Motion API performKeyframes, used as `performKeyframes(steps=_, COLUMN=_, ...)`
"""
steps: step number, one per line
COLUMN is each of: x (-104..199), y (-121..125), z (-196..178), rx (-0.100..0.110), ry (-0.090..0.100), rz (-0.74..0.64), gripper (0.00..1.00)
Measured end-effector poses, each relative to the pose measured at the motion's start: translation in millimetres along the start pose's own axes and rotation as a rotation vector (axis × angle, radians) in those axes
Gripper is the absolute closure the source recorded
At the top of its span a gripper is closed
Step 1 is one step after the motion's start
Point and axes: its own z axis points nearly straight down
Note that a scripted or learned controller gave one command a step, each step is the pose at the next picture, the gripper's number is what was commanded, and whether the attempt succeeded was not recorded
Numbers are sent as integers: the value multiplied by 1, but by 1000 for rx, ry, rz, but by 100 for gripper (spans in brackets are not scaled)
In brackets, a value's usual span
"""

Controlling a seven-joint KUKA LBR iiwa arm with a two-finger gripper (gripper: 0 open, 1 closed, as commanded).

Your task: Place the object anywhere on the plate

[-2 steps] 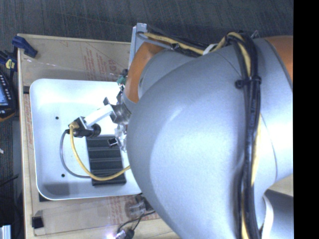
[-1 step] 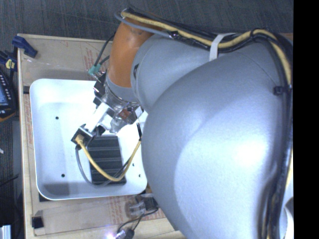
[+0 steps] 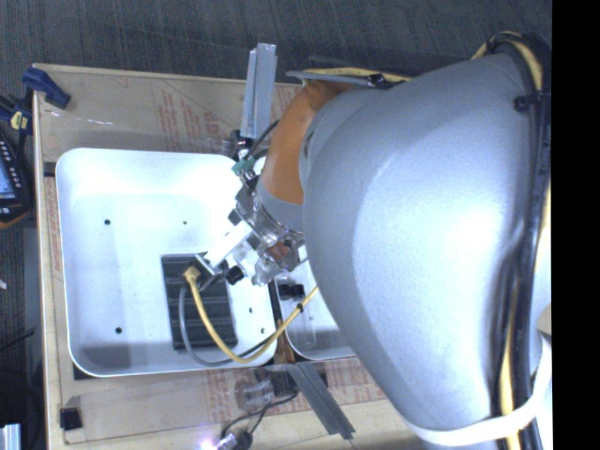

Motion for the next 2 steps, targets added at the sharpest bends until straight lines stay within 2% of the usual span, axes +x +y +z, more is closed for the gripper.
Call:
performKeyframes(steps=1, x=69, y=-31, z=68, rx=-4, ry=2, rz=236, gripper=100)
performKeyframes(steps=2, x=82, y=12, z=4, rx=-1, ry=3, rz=-147, gripper=100)
